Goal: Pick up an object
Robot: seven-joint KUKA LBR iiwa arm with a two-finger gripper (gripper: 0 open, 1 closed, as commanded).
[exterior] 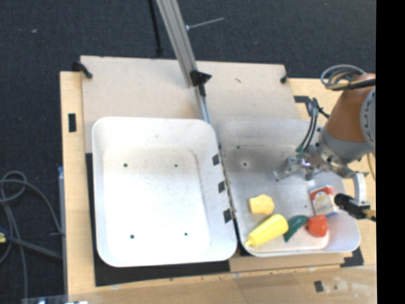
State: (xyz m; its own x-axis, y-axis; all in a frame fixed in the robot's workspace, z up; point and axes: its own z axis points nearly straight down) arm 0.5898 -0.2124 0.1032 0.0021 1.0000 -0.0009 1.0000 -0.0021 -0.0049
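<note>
1. Nearest to me, at the front of the right white plastic bin (253,141), I see a long yellow toy shaped like a banana or corn cob (267,229). It lies tilted, close to the bin's front rim.
2. Just beside its right end is a small dark green piece (295,226), and it touches a round red toy like a tomato (317,226).
3. A little behind the long yellow toy sits a small chunky yellow block (261,204). The two are near each other but apart.
4. Behind the red toy lies a small white carton with a red label (322,200), near the bin's right side.
5. The grey arm with the orange band (349,120) comes in from the right. Its end effector (292,167) is over the middle of the right bin, behind all the toys and well apart from them.
6. I cannot tell if its metal parts are apart or together. I see nothing held there.
7. The left white plastic bin (158,189) sits just beside the right one on the pale wooden tabletop (76,170).
8. A silver metal pole (177,33) leans up from behind the bins.
</note>
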